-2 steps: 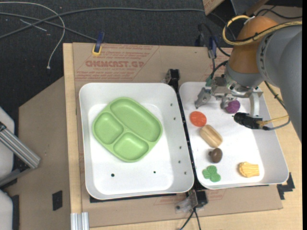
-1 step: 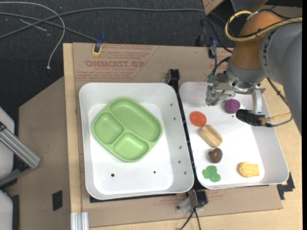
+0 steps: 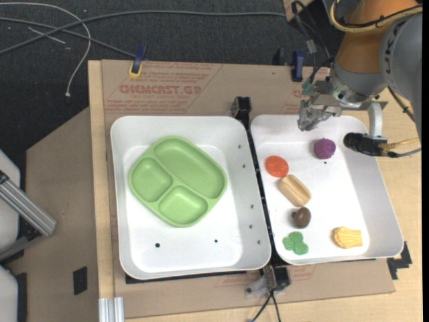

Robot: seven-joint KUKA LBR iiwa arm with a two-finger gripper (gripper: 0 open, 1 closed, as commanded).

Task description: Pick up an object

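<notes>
Purple ball (image 3: 324,147) resting in right bin (image 3: 375,200), upper right of frame, just below-right of gripper (image 3: 310,121). Nearest of the objects; round, so no long axis to match. Finger spread impossible to tell. Nothing visibly held.

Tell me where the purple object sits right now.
The purple object lies in the right bin, near its far edge, right of the orange piece and just below the gripper.

Green plate (image 3: 177,180); purple ball (image 3: 324,147); white bins (image 3: 134,247).
</notes>
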